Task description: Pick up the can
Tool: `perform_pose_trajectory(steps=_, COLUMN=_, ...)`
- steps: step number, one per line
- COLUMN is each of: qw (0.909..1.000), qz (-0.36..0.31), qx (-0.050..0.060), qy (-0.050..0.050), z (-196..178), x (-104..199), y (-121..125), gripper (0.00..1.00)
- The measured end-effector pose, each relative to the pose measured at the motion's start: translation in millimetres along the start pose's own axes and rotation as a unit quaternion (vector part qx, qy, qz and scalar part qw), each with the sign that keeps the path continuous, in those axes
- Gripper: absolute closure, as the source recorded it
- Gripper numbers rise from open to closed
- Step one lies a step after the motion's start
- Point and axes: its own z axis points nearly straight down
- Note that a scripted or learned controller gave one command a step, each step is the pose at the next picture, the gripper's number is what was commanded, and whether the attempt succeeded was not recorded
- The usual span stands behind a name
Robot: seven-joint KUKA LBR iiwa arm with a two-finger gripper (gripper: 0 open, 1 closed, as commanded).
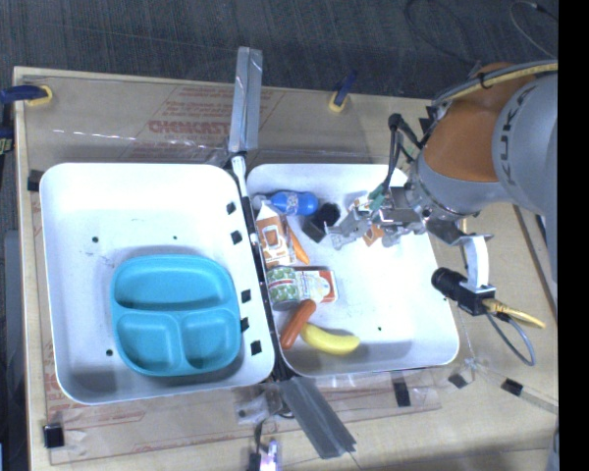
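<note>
I am looking down at the right bin (412, 332), where the tool (351, 226) is hovering over the back half. From this slant I cannot tell whether it is spread apart or drawn together. What I am reading as the can (298, 285) is lying on its side with a green label, near the bin's left wall and well forward of the tool. It is crowded: a carton (272, 237) is sitting just behind it, a sausage (296, 323) is touching or nearly touching its front, and a banana (331, 340) is lying beside that. To do this well, I am planning to centre the tool above the can's middle, turn it across the round body and not along it, and come straight down without nudging the neighbours.
</note>
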Motion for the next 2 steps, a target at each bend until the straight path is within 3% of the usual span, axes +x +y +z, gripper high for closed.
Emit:
perform_pose_trajectory(steps=1, qw=0.9991, qz=-0.043, qx=-0.003, qy=-0.001, z=122.6, x=-30.4, y=60.5, gripper=0.00)
perform_pose_trajectory(steps=2, qw=0.9992, qz=-0.040, qx=-0.002, qy=0.000, z=122.5, x=-31.1, y=100.5, gripper=0.00)
